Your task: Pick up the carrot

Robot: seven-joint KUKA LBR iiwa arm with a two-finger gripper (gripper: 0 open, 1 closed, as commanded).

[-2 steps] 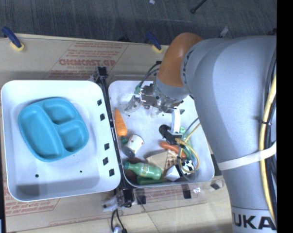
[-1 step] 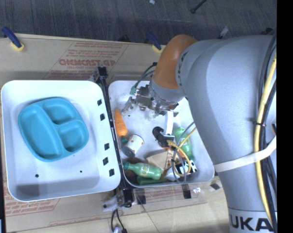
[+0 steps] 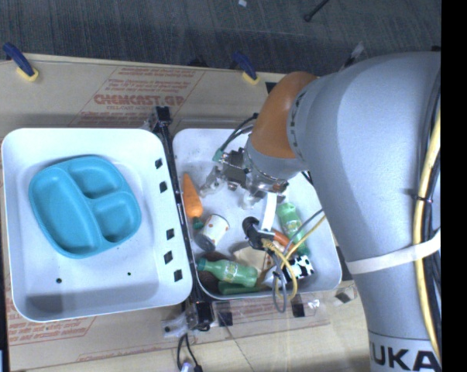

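Note:
The orange carrot [image 3: 191,196] lies along the left wall of the right bin [image 3: 188,144], its thin end pointing toward the back. My gripper [image 3: 235,186] hangs low over the middle of that bin, just right of the carrot, under the orange band of the arm [image 3: 276,126]. Nothing shows in its grasp, and the wrist hides much of it. The carrot lies free on the bin floor.
Packed in the right bin's front are a white cup [image 3: 216,225], a lying green bottle [image 3: 229,271], a second green bottle [image 3: 289,217], a black-and-white cow toy [image 3: 299,266] and yellow cords. The left bin [image 3: 32,301] holds a blue divided plate [image 3: 84,204].

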